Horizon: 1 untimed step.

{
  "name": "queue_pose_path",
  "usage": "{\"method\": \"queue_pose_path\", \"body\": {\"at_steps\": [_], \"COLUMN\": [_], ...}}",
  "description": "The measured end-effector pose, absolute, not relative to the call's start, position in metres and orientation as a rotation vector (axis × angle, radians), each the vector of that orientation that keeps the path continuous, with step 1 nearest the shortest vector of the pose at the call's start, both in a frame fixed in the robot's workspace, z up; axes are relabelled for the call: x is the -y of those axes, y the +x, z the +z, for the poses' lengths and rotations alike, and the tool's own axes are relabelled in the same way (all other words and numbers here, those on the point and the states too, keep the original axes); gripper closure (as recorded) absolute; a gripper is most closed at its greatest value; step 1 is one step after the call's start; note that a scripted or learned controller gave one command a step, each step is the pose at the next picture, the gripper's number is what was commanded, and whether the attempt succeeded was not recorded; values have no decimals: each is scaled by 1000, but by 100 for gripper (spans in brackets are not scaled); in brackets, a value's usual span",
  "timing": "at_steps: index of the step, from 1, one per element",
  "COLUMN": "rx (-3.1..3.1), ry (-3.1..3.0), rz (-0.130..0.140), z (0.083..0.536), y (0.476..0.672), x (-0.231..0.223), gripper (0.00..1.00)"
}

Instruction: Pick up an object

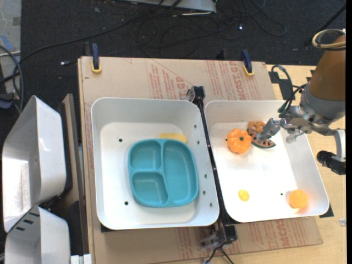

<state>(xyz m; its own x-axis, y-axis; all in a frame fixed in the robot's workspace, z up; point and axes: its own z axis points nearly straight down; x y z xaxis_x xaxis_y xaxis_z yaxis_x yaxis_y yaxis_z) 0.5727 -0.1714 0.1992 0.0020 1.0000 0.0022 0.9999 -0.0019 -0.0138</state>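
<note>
My gripper (pixel 279 134) hangs over the upper part of the right bin (pixel 308 164), reaching in from the right. Its fingers are open, and nothing sits between them. The left fingertip (pixel 269 131) is just above a small watermelon-slice toy (pixel 264 144). Beside that lie a brown pretzel-like piece (pixel 255 127) and an orange pumpkin (pixel 239 141). Near the bin's front are a small yellow piece (pixel 243 194) and an orange ball (pixel 297 199).
The left bin (pixel 110 164) holds a teal divided plate (pixel 163 172), with a yellow object (pixel 172 138) peeking out behind it. A black divider (pixel 208 147) runs between the bins. White containers (pixel 30 158) stand off the bench at left.
</note>
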Motion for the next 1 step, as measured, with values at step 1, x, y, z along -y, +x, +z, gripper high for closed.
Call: {"method": "queue_pose_path", "body": {"at_steps": [1], "rx": [2223], "ry": [-2220], "rz": [1], "z": [207], "y": [576], "x": [171], "gripper": [0]}}
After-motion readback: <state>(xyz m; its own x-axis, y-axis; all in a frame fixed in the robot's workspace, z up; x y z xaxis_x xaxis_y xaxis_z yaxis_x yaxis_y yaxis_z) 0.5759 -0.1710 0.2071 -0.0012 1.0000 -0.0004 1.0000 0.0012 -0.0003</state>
